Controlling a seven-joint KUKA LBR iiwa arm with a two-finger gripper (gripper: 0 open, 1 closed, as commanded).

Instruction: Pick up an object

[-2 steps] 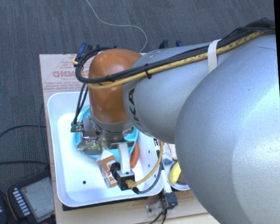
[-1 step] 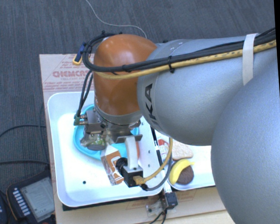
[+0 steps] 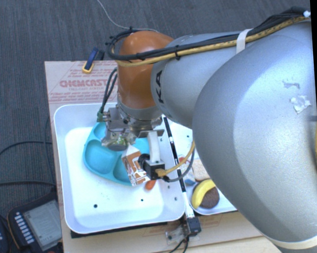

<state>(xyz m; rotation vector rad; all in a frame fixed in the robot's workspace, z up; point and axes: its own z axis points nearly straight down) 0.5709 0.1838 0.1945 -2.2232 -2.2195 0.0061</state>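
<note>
arm [image 3: 244, 106] spans the right side, wrist down over the left bin [image 3: 80, 210]. blue dish [image 3: 104, 157] lies mid-bin, tilted, under the gripper [image 3: 129, 152]. finger state: can't tell, wrist blocks it. banana [image 3: 202, 189] and a brown lump [image 3: 209, 199] sit in the right bin's near-left corner.

Bright even light, soft shadows, sharp focus.
</note>
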